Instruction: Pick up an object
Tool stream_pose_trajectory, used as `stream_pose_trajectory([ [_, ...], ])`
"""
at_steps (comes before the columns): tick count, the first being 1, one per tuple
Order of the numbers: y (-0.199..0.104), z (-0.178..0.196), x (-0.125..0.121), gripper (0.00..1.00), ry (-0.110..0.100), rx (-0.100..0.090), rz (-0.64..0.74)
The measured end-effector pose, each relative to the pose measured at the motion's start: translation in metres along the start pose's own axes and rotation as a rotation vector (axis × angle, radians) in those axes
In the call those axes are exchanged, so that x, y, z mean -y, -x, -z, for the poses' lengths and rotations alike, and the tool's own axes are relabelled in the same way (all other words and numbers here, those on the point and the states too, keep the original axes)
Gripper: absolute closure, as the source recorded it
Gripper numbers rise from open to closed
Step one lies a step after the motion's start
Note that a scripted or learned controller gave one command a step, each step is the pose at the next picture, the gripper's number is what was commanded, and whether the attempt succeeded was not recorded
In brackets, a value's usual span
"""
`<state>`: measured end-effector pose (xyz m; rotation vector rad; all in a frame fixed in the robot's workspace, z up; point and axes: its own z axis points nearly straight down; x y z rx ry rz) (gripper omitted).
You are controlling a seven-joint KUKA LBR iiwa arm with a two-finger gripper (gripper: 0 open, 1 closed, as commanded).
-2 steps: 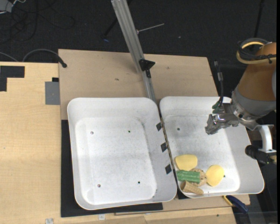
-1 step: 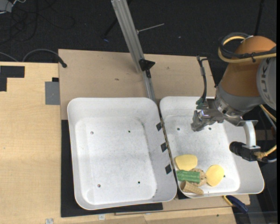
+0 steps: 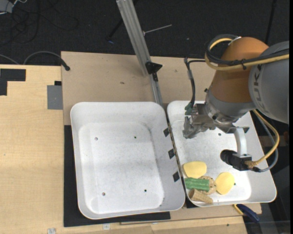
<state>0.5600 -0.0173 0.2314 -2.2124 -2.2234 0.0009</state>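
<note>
My gripper (image 3: 190, 130) hangs over the upper left part of the right bin (image 3: 263, 191), below the orange-banded wrist. Nothing shows between its fingers. Near the front of that bin lie two pale yellow rounded pieces (image 3: 194, 169) (image 3: 225, 182), a green object (image 3: 197, 183) and a tan piece (image 3: 201, 195). These things sit well in front of the gripper, apart from it.
The left bin (image 3: 83, 113) stands beside the right one, with black clips along the shared wall. A slanted metal rail (image 3: 136, 35) rises behind the bins. A black cable fitting (image 3: 234, 160) hangs off the arm over the right bin.
</note>
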Motion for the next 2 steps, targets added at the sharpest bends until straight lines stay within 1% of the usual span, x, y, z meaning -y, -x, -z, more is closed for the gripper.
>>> stream_pose_trajectory([
  [1,-0.045,0.005,-0.003,1.00,0.001,0.001,-0.001],
  [2,-0.099,-0.010,-0.012,1.00,0.000,0.002,-0.001],
])
